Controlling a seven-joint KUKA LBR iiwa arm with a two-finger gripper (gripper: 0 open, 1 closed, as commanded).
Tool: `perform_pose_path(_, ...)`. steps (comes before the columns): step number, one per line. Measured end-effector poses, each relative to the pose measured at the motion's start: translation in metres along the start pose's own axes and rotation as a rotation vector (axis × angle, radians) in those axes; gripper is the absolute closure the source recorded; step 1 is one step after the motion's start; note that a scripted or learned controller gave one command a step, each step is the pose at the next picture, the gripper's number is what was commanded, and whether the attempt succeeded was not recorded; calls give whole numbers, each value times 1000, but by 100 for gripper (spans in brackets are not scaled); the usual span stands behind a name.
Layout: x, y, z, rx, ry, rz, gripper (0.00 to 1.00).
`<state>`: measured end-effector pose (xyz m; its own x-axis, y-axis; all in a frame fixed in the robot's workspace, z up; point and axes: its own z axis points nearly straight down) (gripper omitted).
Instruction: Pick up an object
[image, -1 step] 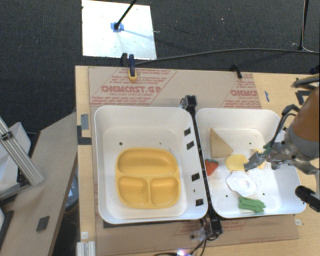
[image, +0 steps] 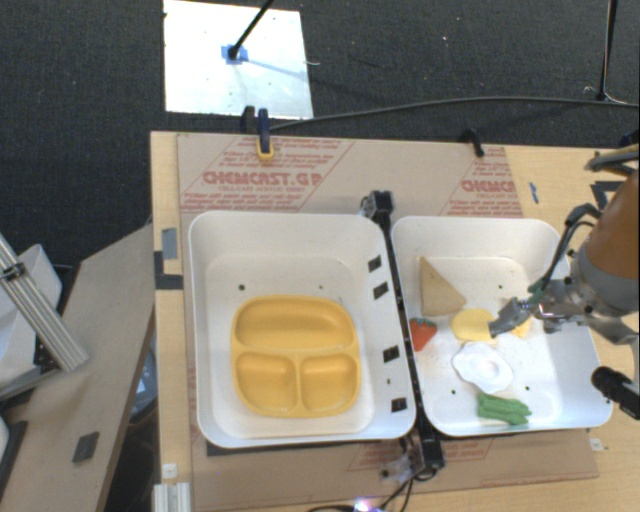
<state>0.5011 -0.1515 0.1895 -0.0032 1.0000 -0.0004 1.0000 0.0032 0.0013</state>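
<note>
Objects for picking lie in the right bin (image: 540, 235): five in all, counting one tan wedge (image: 438, 289), one yellow round piece (image: 472, 325), one red strawberry-like piece (image: 423, 333), one white fried-egg shape (image: 484, 368) and one green piece (image: 502, 408). The gripper (image: 513, 318) sits just right of the yellow round piece, low over the bin floor; whether it is spread or pressed together cannot be told, and nothing is seen pinched in it. The strawberry-like piece lies against the bin's left wall, and the green piece is near the front rim. Bare floor remains along the back wall and in the front right corner of this bin. The left bin (image: 215, 250), touching the right bin's left edge, holds one yellow divided tray (image: 295, 355), with open floor around it on all sides.
</note>
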Motion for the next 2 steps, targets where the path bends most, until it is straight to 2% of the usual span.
perform_pose_path(1, 0, -2, 63, 5, 2, 2, 0)
perform_pose_path(2, 0, 0, 105, -2, 0, 3, 0)
